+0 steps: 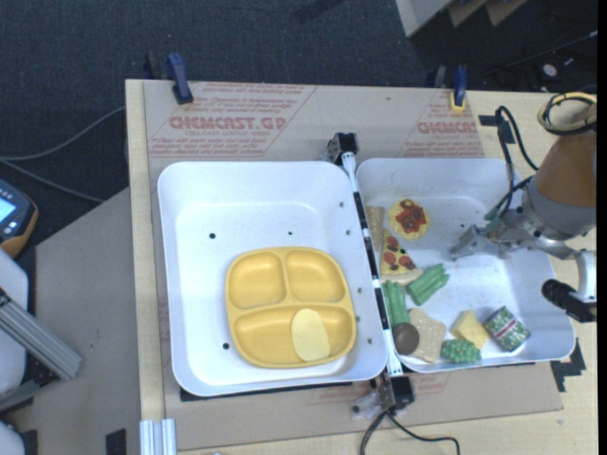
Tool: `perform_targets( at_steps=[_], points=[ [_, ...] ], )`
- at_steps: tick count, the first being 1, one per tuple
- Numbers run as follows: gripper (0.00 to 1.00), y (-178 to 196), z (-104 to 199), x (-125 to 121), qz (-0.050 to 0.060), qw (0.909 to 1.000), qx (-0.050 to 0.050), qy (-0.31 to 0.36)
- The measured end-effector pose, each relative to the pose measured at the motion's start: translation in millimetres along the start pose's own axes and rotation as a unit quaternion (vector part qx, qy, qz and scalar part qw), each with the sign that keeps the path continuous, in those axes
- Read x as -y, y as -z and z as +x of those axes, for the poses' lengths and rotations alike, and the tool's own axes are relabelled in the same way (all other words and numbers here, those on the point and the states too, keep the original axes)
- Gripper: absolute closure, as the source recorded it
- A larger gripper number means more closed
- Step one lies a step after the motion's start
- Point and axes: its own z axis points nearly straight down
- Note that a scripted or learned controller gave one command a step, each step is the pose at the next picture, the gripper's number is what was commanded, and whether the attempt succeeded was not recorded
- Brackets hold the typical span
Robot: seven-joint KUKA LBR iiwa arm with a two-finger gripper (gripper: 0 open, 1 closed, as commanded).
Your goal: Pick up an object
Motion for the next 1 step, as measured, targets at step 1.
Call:
perform_targets(
  at_steps=[1],
  points=[
    [0.00, 38.6, -6.2, -105.4, -0.005, 1.0000, 0.005, 0.000]
  ],
)
